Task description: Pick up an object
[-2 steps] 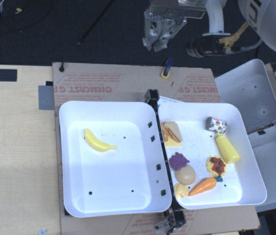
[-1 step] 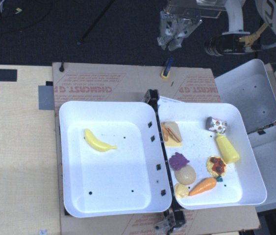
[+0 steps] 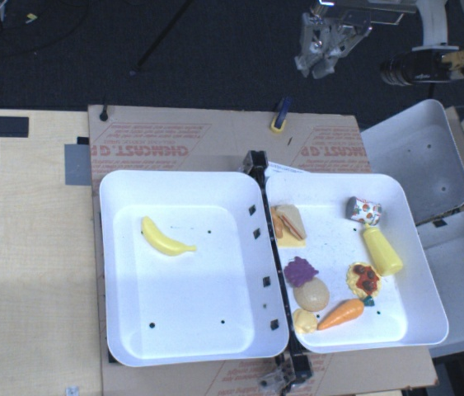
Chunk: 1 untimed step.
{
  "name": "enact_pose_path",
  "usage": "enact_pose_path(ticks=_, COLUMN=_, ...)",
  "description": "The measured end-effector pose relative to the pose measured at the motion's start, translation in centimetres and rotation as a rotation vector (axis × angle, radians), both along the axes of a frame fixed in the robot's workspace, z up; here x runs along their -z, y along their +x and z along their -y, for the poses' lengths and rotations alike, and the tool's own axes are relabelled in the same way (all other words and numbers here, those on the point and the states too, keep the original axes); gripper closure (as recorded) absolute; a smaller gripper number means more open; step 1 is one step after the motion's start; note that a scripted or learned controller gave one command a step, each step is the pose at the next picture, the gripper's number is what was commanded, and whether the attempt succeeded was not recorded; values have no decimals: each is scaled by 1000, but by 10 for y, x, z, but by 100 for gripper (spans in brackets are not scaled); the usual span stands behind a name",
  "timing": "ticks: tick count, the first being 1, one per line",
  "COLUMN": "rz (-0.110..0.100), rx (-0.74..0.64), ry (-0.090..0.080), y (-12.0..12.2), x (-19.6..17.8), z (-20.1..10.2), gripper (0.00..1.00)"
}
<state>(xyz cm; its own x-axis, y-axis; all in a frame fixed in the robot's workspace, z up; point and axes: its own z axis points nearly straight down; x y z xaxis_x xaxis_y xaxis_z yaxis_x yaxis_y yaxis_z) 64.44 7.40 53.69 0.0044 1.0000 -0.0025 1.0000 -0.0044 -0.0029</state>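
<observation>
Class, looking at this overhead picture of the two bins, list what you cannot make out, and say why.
1. The gripper, camera view: small and blurred against the dark floor, so its fingers' state is unreadable.
2. The pale item under the carrot: mostly covered, identity unclear.
3. The small printed box: print too small to read.
4. The yellow-and-red piece: too small to identify.

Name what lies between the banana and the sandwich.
In the camera view, bare white floor of the left bin, then the black divider where the bins meet, separates the banana from the sandwich.
</observation>
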Motion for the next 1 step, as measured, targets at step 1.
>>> enact_pose_path(ticks=1, rz=-3, rx=-1, ry=1, y=-1, x=0, z=46, gripper=100)
